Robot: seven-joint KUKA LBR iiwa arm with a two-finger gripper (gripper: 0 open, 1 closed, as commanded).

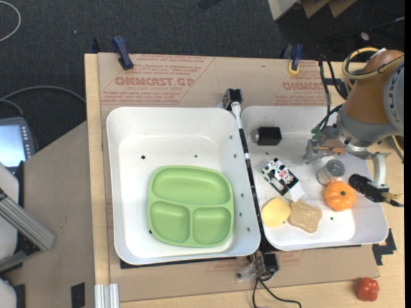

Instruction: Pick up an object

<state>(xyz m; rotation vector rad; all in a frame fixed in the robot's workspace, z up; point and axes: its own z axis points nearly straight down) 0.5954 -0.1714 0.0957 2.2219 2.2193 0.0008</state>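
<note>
Bins sit side by side on the brown board, and the gripper (316, 151) hangs low over the far part of the right bin (366, 233), with the grey and orange arm behind it at the view's right. Whether the gripper is apart or together cannot be told from this angle, and nothing can be seen clamped in it. All the loose things lie in this same bin. A small black block (268, 135) lies toward the view's left of the gripper, near the wall between the two bins and apart from everything else. A black-and-white patterned packet (279, 174) lies tilted, nearer the camera than the gripper and to its left. An orange toy pumpkin (340, 196) sits nearer the camera than the gripper and slightly to its right, close by but not touching it. Farther from the gripper, at the near end of the bin, a yellow round piece (275, 212) and a tan slice of bread (305, 217) lie touching each other, the bread between the yellow piece and the pumpkin. The left bin (128, 146), well away from the gripper across the dividing wall, holds a green divided plate (191, 205) with one long compartment and two small ones. Outside the bins, a small red thing (367, 289) rests on the bench at the near right corner, well apart from the gripper.
</note>
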